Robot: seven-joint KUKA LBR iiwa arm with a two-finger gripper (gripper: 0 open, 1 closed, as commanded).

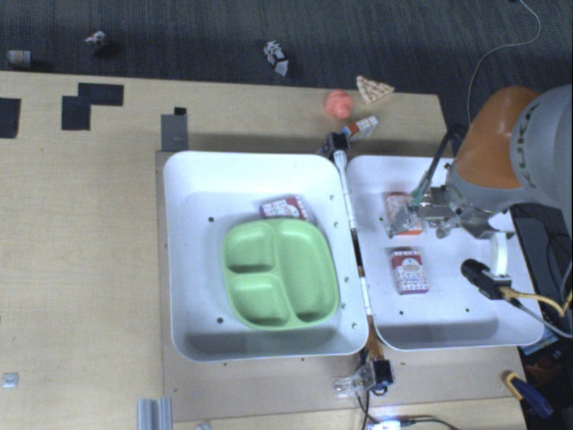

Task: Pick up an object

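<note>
Red-and-white packet (409,270) flat in right bin (448,325)

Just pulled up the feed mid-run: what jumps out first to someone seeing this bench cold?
The big green divided tray fills the middle of the left bin, with a small red-and-white packet at its far edge. On the right, the grey arm with its orange band reaches into the right bin, its gripper down over one red-and-white packet, with a second packet lying just nearer the camera.

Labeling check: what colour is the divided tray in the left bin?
Light green tray, clear in the camera view.
</note>
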